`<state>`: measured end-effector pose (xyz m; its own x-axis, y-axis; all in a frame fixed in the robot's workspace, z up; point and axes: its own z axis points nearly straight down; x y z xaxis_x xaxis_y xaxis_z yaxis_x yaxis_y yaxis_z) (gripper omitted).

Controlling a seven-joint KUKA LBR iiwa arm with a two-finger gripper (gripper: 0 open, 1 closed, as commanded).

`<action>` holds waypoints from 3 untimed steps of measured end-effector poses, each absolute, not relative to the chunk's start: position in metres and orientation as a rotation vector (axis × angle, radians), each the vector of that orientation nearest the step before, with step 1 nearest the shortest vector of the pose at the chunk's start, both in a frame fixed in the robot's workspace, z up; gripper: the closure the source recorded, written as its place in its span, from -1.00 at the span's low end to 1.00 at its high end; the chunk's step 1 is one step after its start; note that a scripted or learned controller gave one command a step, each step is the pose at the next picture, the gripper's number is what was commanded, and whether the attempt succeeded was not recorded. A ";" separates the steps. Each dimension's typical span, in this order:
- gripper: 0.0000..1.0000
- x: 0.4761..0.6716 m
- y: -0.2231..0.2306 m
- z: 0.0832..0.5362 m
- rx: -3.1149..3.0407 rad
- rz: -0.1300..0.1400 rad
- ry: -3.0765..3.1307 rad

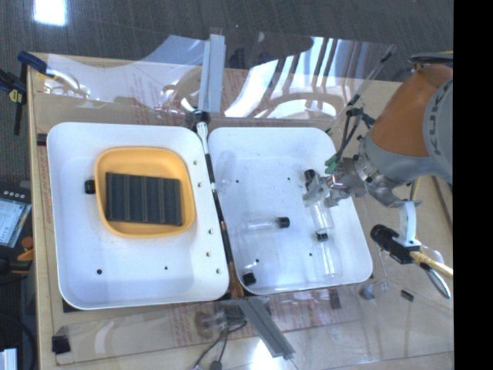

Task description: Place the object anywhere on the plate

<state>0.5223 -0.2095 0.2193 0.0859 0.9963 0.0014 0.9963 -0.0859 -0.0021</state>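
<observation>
Poised low over the right bin [350, 257], hand [317, 193] above 1 of 2 clear black-capped vials [323, 230]; grip state impossible to tell. Best approach: straddle the tube squarely, then carry to the yellow plate [115, 230] in the left bin [69, 276].

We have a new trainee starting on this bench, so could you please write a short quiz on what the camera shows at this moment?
1. True or false: the yellow plate lies in the right bin.
2. Which bin is the gripper over: A) left bin, B) right bin?
3. Fill in: the clear tube with a black cap lies in the ____ bin.

Key: 1 false: the plate is in the left bin. 2 B. 3 right; a second clear tube lies just below the gripper.
</observation>
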 end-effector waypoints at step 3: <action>1.00 0.573 -0.142 0.206 -1.779 0.001 -2.590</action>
